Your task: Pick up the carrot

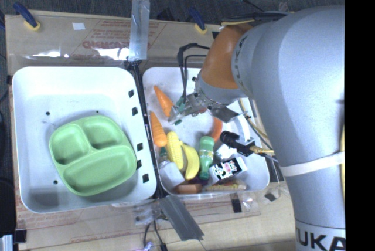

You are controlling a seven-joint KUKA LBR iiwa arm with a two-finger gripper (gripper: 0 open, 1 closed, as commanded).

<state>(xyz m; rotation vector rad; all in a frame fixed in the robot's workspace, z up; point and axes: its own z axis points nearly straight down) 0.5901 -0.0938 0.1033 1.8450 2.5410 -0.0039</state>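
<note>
Right bin [258, 176], centre-right of the frame: holds a jumble of toy foods. One carrot [163, 101] lies slanted in the bin's upper left part, tip toward the upper left. A second orange carrot-like piece [157, 130] lies just below it along the left wall. A yellow banana [191, 162] and a corn cob [174, 150] sit at the middle, a green bottle [206, 156] just right of them, and a black-and-white carton [227, 169] toward the lower right.

Gripper [180, 112]: at the end of the grey arm [293, 103], low over the bin, just right of the upper carrot. Whether the fingers are apart or closed, or touch the carrot, cannot be told; nothing is visibly held.

Left bin [23, 103]: holds a green divided plate [94, 154].
</note>
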